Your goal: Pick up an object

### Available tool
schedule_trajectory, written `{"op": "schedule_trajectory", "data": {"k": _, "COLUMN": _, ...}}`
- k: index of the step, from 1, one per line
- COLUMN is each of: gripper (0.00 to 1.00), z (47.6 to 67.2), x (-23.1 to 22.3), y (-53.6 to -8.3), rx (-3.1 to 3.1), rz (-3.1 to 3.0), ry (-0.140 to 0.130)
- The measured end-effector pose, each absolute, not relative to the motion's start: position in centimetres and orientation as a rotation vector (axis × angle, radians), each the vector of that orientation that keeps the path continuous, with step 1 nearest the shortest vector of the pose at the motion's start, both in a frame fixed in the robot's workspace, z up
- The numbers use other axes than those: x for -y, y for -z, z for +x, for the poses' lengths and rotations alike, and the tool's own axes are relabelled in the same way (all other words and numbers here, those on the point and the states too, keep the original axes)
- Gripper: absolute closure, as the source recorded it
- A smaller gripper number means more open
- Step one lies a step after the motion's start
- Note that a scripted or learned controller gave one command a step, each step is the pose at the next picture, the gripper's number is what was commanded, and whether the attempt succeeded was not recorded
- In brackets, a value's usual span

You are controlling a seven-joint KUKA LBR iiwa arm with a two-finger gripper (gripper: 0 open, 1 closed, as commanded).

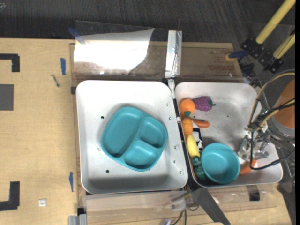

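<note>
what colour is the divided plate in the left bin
Teal; the divided plate shows best in the camera view.

The bench top (33, 125) is pale wood, marked with black L-shaped corner marks (11, 62) and short strips of blue tape (63, 65). Beyond its far edge lies dark grey floor (140, 6). A clear plastic sheet (112, 53) stands behind the left side, catching bright glare, and beside it a brown cardboard panel (206, 62). Yellow poles (279, 15) with black clamps cross the upper right corner.
</note>
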State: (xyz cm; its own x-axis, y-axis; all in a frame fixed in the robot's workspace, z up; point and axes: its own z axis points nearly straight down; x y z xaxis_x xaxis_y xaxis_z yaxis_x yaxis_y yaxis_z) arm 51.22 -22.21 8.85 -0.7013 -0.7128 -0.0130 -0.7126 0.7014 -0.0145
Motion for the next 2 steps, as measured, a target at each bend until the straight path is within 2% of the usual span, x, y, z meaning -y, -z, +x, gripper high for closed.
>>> {"op": "schedule_trajectory", "data": {"k": 1, "gripper": 1.00, "z": 58.1, "x": 20.0, "y": -23.0, "rx": -2.948, "rz": -1.052, "ry": 0.006}}
{"op": "schedule_trajectory", "data": {"k": 2, "gripper": 1.00, "z": 67.0, "x": 16.6, "y": -26.1, "rx": -2.940, "rz": -1.084, "ry": -0.002}}
